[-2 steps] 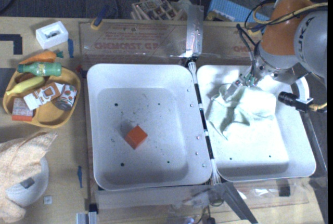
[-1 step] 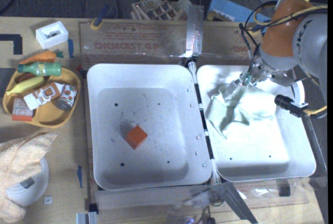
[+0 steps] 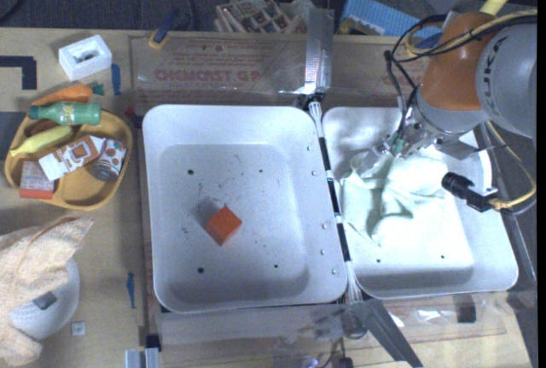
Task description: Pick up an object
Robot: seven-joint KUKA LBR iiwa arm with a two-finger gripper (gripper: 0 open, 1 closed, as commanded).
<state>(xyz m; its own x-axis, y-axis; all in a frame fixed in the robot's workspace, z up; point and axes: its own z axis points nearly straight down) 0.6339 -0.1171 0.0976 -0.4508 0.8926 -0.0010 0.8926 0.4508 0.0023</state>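
Over the right bin (image 3: 490, 277), the gripper (image 3: 394, 146) (grip state unreadable) sits far right of the orange block (image 3: 224, 224).

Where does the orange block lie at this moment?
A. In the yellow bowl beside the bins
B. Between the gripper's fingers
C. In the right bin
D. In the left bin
D: the orange block rests on the floor of the left bin, far from the gripper over the right bin.

Left bin (image 3: 171, 136) lies open around the orange block (image 3: 224, 225) — arm (image 3: 478, 76) overhangs right bin (image 3: 486, 272).
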